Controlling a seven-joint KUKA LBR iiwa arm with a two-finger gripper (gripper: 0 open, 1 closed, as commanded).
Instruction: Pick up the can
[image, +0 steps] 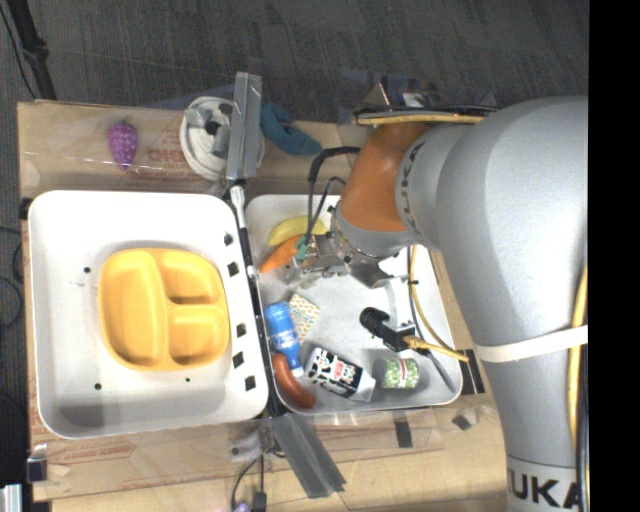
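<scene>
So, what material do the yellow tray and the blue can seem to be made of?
The yellow tray looks like moulded plastic: uniform colour, rounded compartments, soft matte sheen. The blue can is probably metal or a plastic toy copy; its printed blue side and pale end are too small to decide.

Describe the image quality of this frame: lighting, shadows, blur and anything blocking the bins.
Camera view: even, soft lighting; faint shadow along the left bin lower wall; slight sheen on the yellow tray; the arm, close to the lens, looms large and covers part of the right bin; small items like the can are soft, labels unreadable.
</scene>
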